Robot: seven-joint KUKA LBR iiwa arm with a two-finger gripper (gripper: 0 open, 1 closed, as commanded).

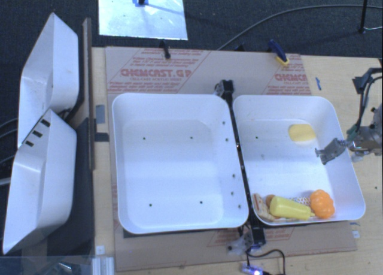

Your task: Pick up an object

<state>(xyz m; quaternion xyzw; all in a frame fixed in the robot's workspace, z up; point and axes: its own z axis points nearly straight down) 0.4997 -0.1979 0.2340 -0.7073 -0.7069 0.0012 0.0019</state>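
The right bin (335, 118) holds a pale yellow block (301, 132) near its far right side. Along its near wall lie a yellow pepper-like piece (289, 208), an orange fruit (322, 204) and a tan cracker-like piece (261, 205), packed close together. My gripper (331, 150) reaches in over the bin's right rim, low and to the right of the pale yellow block, above bare bin floor. Nothing is seen in it.
The left bin (125, 166) sits beside the right one, with a black divider clamp (225, 88) between them at the back. Spare white bins (42, 148) are stacked off the bench at left. A blue-and-yellow clamp (278, 52) lies on the back board.
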